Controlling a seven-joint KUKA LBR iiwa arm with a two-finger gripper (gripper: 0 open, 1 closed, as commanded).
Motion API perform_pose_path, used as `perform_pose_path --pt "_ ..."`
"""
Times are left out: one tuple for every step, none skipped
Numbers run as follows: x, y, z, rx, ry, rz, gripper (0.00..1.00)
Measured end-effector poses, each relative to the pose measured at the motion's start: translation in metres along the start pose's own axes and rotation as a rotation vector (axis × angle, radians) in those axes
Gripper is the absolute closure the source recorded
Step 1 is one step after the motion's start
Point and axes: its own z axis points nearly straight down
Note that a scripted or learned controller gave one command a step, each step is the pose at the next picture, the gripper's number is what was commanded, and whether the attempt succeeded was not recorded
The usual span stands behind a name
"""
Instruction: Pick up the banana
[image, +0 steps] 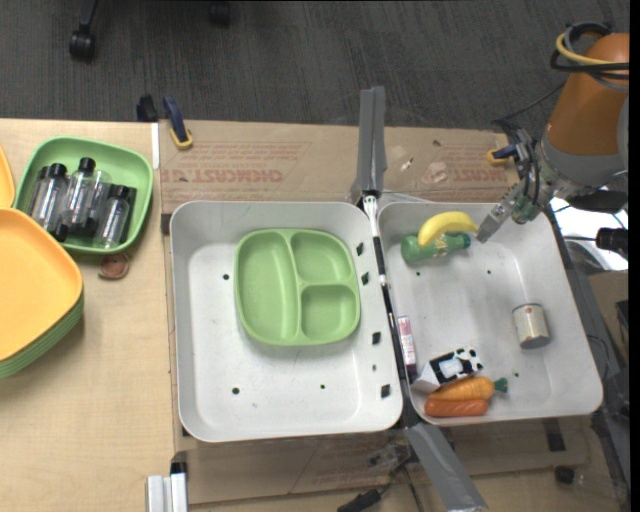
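From the camera above the bench, the arm (590, 110) is reaching in at the right bin's (560, 400) far right corner, its orange band showing above the wrist. The gripper (494, 224) is pointing down and leftward, its tip sitting just beside the right end of the banana (446, 226); whether it is touching the fruit cannot be told, and its state is too small and blurred to make out. Nothing is showing between its tips.

The banana is lying near the far edge of the right bin, toward its far left corner, resting against a green object (430, 246). A metal can (531, 325) is lying near the bin's right edge, and a carrot (461, 397) is lying along its near edge beside a black-and-white toy (456, 365). A green divided plate (298, 286) is sitting in the left bin (200, 400).
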Motion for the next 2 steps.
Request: perform_pose_path --pt "-0.011 -0.066 0.008 -0.001 0.001 -0.221 1.0" --pt "0.047 -0.054 0.094 -0.002 0.001 -0.28 1.0"
